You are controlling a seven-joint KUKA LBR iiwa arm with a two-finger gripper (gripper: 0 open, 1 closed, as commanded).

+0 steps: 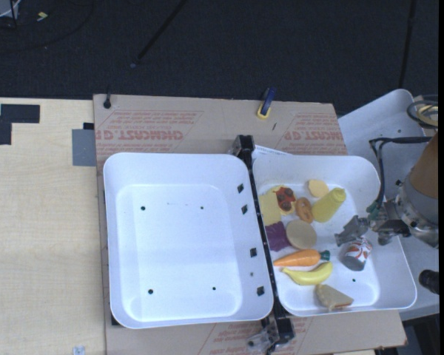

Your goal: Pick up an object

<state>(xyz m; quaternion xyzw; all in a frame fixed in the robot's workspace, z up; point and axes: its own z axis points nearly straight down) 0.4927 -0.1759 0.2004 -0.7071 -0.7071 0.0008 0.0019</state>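
Note:
The right white bin (392, 291) holds several toy foods: an orange carrot (298, 258), a yellow banana (309, 274), a tan bread slice (331, 297), a beige disc (301, 234), a purple piece (277, 236), a yellow-green bottle shape (328, 205) and a small grey can with red and white marks (355, 256). My gripper (357, 232) reaches in from the right edge and hangs low over the bin's right half. It sits just above the can and right of the beige disc. The view does not show anything held.
The left white bin (177, 242) lies beside the right one, with a black divider (255, 228) between them. Both rest on a cardboard sheet (185, 128). A yellow block (269, 207), a brown ring (304, 209) and a dark red piece (285, 196) lie at the right bin's back left.

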